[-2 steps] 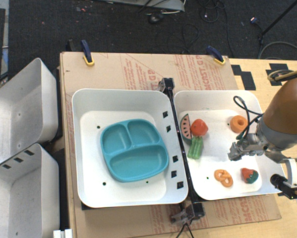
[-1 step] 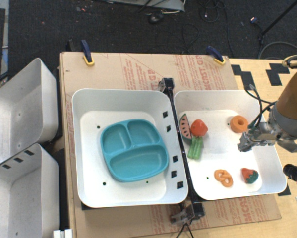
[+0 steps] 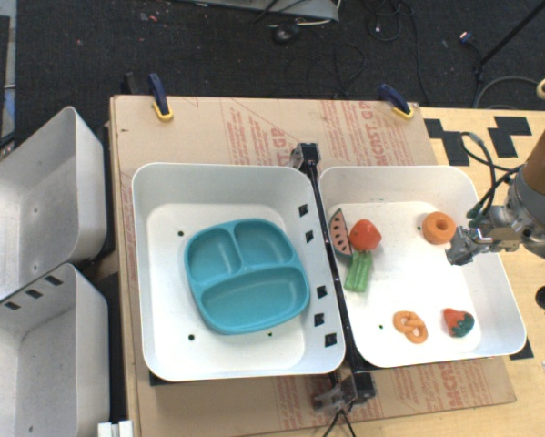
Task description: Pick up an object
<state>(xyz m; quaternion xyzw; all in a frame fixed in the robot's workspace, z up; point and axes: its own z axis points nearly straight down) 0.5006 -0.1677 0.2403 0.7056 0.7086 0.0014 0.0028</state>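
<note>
Since the task names no particular object, the likeliest candidate is the orange ring point(image 3: 439, 227), which lies at about two o'clock in the right bin point(image 3: 499, 308) and just beside the pincer point(image 3: 460, 247). That pincer hangs over the bin's right side, at roughly three o'clock, low and near the wall; whether it is spread or closed I cannot tell, and nothing shows between its tips.

Other pieces are scattered loosely, as if dropped rather than arranged. A pretzel point(image 3: 409, 325) and a strawberry point(image 3: 458, 321) lie near the six o'clock edge, well apart from each other. Against the nine o'clock wall a watermelon slice point(image 3: 338, 232), a red fruit point(image 3: 365, 235) and a green piece point(image 3: 358, 271) crowd together, touching or nearly so, which would make a clean grasp there harder.

Open floor fills the bin's middle, giving room to descend. The ring sits clear of the walls, so approach looks easy.

Across the divider, the left bin point(image 3: 154, 244) holds a blue compartment tray point(image 3: 247, 277). Both bins rest on a worktop point(image 3: 254, 126) of cardboard.
</note>
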